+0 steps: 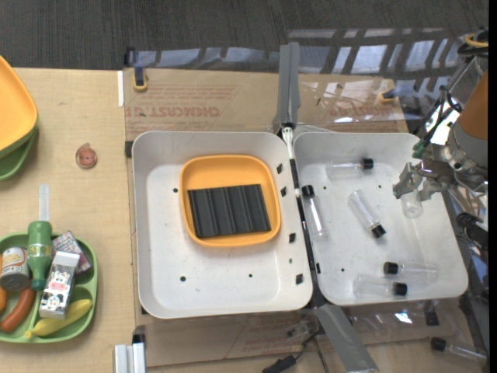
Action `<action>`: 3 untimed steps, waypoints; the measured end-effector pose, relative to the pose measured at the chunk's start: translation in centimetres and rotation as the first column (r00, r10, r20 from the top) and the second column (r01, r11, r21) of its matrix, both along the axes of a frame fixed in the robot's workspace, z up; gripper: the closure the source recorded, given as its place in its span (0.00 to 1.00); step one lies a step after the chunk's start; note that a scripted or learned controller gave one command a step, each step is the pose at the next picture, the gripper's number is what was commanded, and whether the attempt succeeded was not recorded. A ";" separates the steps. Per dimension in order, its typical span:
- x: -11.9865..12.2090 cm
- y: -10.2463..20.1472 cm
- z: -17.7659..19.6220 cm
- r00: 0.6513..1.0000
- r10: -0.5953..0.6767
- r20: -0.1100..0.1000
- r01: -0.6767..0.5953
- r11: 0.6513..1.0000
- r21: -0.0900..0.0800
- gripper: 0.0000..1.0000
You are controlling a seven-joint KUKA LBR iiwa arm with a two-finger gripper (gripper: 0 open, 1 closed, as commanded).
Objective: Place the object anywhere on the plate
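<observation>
An orange square plate (189, 183) sits in the left white bin (155, 278), and a dark grey ridged block (230, 210) lies on it. Several clear tubes with black caps lie in the right white bin (342, 286), such as a tube (363, 210) near the middle and another tube (312, 210) along the left wall. My gripper (415, 186) hovers over the right bin's right side, far from the plate. A short clear tube (412, 203) shows right at its tip; whether it is gripped is unclear.
Two more tubes (409, 270) (376, 288) lie at the right bin's front. On the bench to the left stand a green plate of toy food (78, 317), an orange bowl (14, 111) and a small pink disc (86, 156). Flat cardboard (194, 107) lies behind the bins.
</observation>
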State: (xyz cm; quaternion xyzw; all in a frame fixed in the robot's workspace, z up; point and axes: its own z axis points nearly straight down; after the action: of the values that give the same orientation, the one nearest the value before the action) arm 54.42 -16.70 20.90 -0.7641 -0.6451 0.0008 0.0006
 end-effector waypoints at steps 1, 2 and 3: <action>3.7 -1.3 2.5 0.998 0.068 0.000 -0.068 0.998 -0.001 1.00; 10.8 -4.9 0.6 0.992 0.127 -0.001 -0.127 0.992 -0.002 1.00; 11.5 -5.3 5.9 0.940 0.340 0.002 -0.340 0.940 -0.003 1.00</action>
State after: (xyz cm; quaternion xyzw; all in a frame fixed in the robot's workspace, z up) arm 65.95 -21.96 26.82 -0.6414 -0.7672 0.0007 -0.0015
